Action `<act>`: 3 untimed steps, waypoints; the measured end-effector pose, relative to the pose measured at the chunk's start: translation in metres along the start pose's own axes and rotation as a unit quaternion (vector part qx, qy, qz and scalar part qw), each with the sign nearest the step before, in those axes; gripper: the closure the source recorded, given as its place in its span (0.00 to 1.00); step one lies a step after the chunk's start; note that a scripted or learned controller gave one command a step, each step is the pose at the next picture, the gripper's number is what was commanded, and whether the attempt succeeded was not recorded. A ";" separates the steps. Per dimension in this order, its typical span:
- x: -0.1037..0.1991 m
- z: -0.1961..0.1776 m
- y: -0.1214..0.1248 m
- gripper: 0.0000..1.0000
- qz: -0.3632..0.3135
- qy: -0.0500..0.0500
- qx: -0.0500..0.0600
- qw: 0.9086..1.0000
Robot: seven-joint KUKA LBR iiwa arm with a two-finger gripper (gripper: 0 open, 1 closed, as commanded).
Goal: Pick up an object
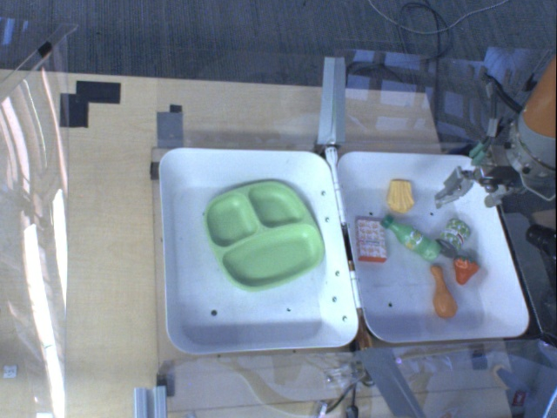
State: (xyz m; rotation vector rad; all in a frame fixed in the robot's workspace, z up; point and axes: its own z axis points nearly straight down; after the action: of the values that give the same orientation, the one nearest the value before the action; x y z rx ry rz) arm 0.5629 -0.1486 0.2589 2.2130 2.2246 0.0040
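While the claw [470, 187] hovers, seemingly empty, the yellow block [399, 196] lies left.

No words or numbers can be read here. The small red and white packet [372, 239], down and to the left of the gripper [471, 186], has print on it, but it is too tiny and blurry to read. The little round can [456, 231], just below the gripper, has a green and white label, and that is too blurry to read too.
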 end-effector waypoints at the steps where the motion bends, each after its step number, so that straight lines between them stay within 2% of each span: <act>1: -0.036 0.150 -0.030 0.00 0.050 0.000 0.001 0.999; 2: 0.018 0.169 -0.073 0.00 0.032 -0.001 -0.004 0.999; 3: 0.019 0.157 -0.069 1.00 0.032 0.000 -0.008 0.999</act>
State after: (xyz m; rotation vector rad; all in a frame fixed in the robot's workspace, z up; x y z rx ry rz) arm 0.4942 -0.1306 0.1015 2.2733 2.1454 0.0211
